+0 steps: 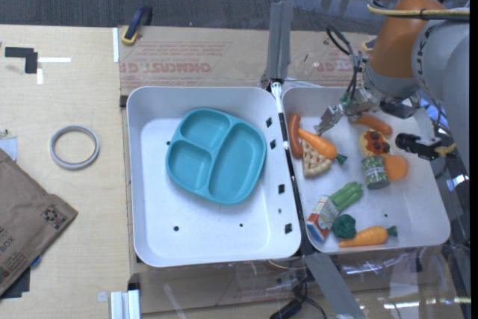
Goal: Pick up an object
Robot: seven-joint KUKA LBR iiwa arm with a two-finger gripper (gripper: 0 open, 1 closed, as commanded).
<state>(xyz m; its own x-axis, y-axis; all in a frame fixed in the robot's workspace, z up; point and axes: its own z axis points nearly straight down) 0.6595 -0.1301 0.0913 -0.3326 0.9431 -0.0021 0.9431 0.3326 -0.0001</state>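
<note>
Gripper (334,116) is hanging over the right bin (429,224), back left corner, jaws standing open, gripping nothing. Carrot (318,141) is lying just below it on a waffle (314,160). Teal plate (216,155) is sitting in the left bin (149,235).

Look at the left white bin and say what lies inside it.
The left bin holds a teal divided plate with three compartments, lying flat near its middle. The bin floor under the plate is covered, so anything beneath it cannot be seen.
</note>
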